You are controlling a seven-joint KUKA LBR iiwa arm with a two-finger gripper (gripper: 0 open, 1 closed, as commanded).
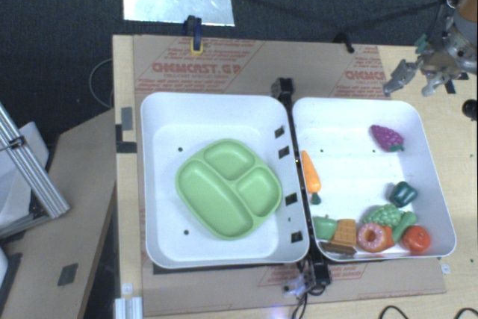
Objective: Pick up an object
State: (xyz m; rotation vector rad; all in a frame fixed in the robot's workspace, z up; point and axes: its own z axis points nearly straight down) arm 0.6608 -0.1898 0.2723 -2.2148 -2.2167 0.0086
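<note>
1. Green, and alone in your left bin (157, 131): a three-part plate (228, 188).
2. Orange next: a carrot (310, 173) lies against the right bin's (351, 112) left wall.
3. Along that bin's near edge you see a waffle (344, 234), a pink doughnut (372, 237), broccoli (385, 216), a dark green pepper (403, 193) and a tomato (417, 237), packed touching.
4. Purple grapes (386, 136) sit apart near the far wall, nothing crowding them.
5. Your end effector (418, 80) hangs over the counter (246, 63) beyond the bin's far right corner, fingers spread wide, holding nothing.
</note>
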